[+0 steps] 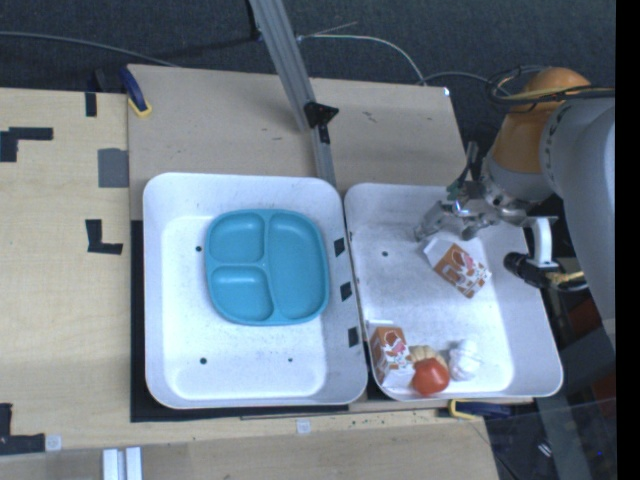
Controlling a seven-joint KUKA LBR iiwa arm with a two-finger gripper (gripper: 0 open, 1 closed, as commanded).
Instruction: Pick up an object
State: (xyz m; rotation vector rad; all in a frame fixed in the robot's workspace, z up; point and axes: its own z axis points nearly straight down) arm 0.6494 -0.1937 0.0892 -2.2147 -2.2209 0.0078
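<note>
My gripper (448,228) hangs over the back of the right bin (520,308), its fingers spread open with nothing between them. Just in front of it and slightly right lies a white and orange packet (461,269), apart from the fingertips. In the bin's front corner sits a cluster: a red and white box (388,347), a red tomato (431,377), a small tan piece (421,353) and a crumpled white thing (464,359).
The left bin (175,298) holds a blue divided plate (267,266). A grey metal bar (290,58) slants down from the top to the bins' back edge. The arm's orange band (525,133) and grey body stand at the right.
</note>
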